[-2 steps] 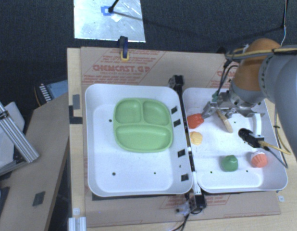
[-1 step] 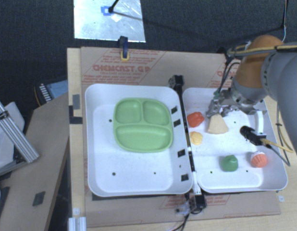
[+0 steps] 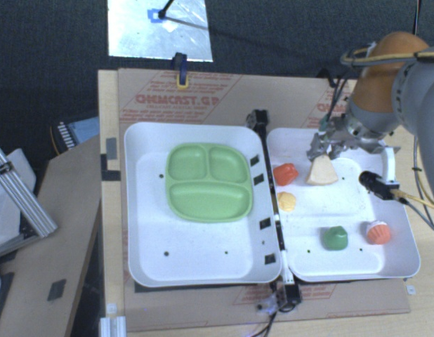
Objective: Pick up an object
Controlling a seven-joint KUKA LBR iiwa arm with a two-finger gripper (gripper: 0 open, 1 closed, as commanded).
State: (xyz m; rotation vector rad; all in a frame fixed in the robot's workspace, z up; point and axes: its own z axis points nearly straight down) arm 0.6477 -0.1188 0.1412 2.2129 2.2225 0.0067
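My gripper [image 3: 322,151] hangs over the back of the right bin [image 3: 399,258], reaching in from the right. Directly below its tip lies a pale cream wedge [image 3: 322,173], and the tip touches or nearly touches the wedge's upper point. To the left of the wedge sits a red-orange piece [image 3: 285,173], with a small yellow piece [image 3: 287,202] in front of that. Toward the front of the bin are a green piece [image 3: 335,238] and an orange-and-white cupcake-like piece [image 3: 378,232].
The left bin [image 3: 147,258] holds a green divided plate [image 3: 207,182]. A black-clipped ridge [image 3: 267,188] runs between the two bins. Open white floor lies at the right bin's front left.
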